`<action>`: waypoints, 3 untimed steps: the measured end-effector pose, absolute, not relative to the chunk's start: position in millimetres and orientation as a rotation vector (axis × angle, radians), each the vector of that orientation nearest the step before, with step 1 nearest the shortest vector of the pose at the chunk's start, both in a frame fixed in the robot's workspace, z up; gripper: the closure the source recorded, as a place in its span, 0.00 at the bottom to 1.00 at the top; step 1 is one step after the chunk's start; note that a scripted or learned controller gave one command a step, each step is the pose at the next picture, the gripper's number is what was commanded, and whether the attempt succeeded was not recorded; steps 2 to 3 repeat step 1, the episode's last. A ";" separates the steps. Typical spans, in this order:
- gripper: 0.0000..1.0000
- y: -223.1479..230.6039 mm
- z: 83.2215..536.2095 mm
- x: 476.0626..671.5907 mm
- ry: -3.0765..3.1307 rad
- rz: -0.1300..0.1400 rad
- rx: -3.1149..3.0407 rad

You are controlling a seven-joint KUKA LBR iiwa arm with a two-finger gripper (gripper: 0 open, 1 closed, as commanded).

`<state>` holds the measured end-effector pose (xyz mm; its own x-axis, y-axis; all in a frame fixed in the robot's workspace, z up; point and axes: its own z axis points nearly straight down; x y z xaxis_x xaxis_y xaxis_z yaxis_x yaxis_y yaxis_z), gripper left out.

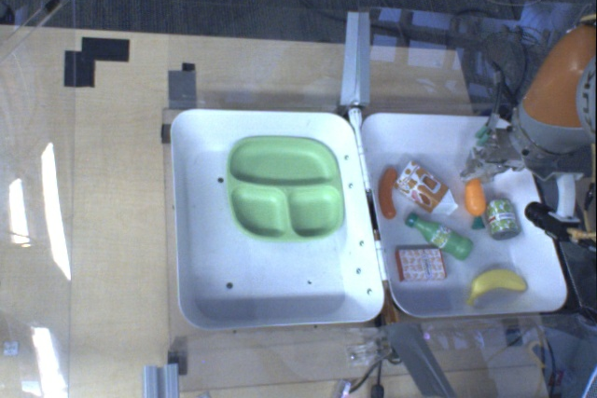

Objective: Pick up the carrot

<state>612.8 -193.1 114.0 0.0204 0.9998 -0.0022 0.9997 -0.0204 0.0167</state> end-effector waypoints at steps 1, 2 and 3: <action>1.00 -138.9 212.7 632.1 2.220 0.009 2.213; 1.00 -138.9 212.7 632.1 2.220 0.009 2.213; 1.00 -138.9 212.7 632.1 2.220 0.009 2.213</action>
